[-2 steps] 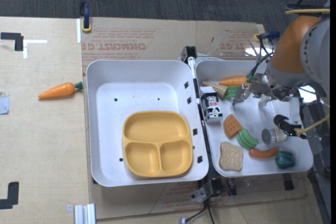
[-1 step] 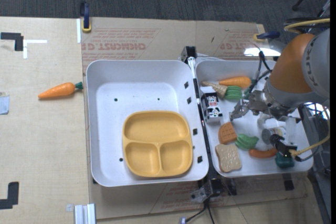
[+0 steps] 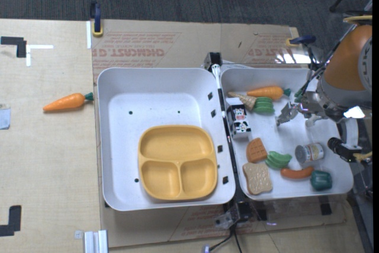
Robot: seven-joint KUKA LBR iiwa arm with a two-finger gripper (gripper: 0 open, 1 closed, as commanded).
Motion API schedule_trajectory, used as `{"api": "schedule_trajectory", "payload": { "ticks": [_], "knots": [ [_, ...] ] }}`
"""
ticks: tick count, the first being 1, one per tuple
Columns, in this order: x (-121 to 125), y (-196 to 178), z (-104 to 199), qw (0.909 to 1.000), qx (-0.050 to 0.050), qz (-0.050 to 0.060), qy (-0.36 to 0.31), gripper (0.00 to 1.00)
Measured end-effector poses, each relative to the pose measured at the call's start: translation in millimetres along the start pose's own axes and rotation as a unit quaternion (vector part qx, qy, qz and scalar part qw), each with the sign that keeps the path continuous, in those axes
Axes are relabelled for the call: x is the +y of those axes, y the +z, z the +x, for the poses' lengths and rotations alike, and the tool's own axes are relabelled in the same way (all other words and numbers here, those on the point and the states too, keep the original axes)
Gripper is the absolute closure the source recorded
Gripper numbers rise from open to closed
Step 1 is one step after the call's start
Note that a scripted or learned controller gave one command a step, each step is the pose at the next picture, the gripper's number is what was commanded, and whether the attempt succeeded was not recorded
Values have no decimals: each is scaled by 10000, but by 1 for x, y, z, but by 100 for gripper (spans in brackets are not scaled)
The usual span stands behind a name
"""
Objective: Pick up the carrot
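Pincer [image 3: 294,114] first: it hangs over the right bin [image 3: 346,183], up near that bin's 2 o'clock side. Its two fingers are apart, and nothing is between them. Behind it, at 3 o'clock, comes the grey arm [image 3: 349,65] with its orange band.

Just at 10 o'clock from the pincer lies a carrot [image 3: 265,92], flat in the bin, close but not touching the fingers. Right under the carrot sits a green pepper [image 3: 263,106], and beside that a cone [image 3: 243,99]. A small black and white box [image 3: 238,120] lies near the bin's left wall.

At 6 o'clock from the pincer lies a can [image 3: 310,153] on its side. Lower down are a sausage [image 3: 296,173], a green block [image 3: 320,180], a leafy green thing [image 3: 278,159], a brown cookie [image 3: 256,150] and a slice of bread [image 3: 257,178].

Off at 9 o'clock is the left bin [image 3: 118,98] with a yellow tray [image 3: 177,162] in it.

Far past that, on the bench [image 3: 47,175], lies a second carrot [image 3: 66,102], well apart from both bins.
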State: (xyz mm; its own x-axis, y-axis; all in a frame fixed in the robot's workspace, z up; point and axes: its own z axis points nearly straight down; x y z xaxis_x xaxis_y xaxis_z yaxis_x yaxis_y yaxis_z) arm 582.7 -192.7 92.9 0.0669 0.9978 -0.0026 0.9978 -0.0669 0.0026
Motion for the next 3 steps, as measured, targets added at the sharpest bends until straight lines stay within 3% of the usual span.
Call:
{"api": "schedule_trajectory", "payload": {
  "ticks": [1, 2, 3],
  "knots": [
    [71, 5, 4, 9995, -1, 140, 275, 0],
    [67, 7, 6, 9875, 25, 294, 1551, 0],
    [66, 8, -4, 9706, 39, 401, 2373, 0]
  ]
}}
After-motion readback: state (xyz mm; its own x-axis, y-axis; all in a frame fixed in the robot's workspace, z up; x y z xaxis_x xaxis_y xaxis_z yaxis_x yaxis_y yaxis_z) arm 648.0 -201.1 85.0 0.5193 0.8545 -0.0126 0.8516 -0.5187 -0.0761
